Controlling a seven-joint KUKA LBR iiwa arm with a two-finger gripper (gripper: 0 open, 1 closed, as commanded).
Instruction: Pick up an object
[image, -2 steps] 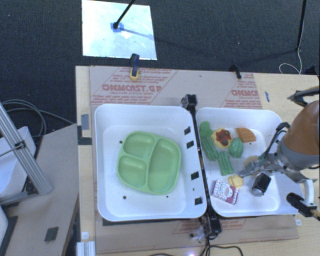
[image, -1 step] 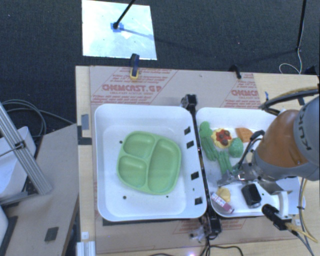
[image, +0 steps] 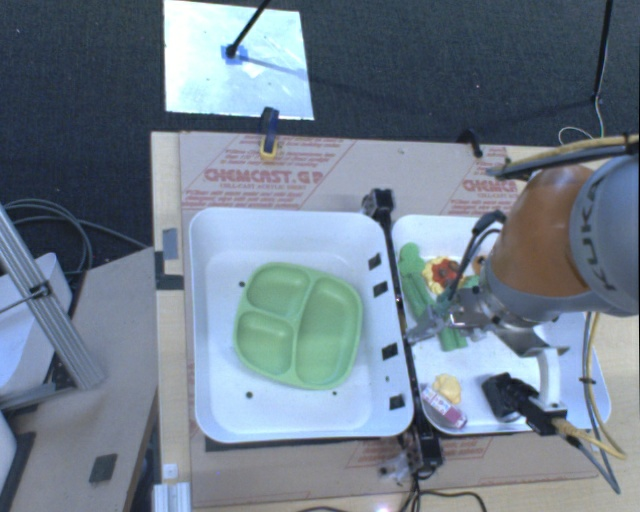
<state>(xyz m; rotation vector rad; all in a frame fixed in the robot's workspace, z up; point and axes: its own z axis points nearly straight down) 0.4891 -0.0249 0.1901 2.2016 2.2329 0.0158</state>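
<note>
Your pincer (image: 437, 325) sits low in the right bin (image: 440, 232), over the lower end of the long green toy (image: 412, 272) lying along the bin's left wall. You cannot tell whether it is open or closed. A red-and-yellow item (image: 441, 270) lies beside the toy, perhaps touching.

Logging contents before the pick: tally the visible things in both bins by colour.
Green: 2, divided plate and long piece
Red and yellow: 1, small lump
Yellow: 1, small piece
Pink and white: 1, small packet
Total: 5 visible; the arm covers part of the right bin.
</note>
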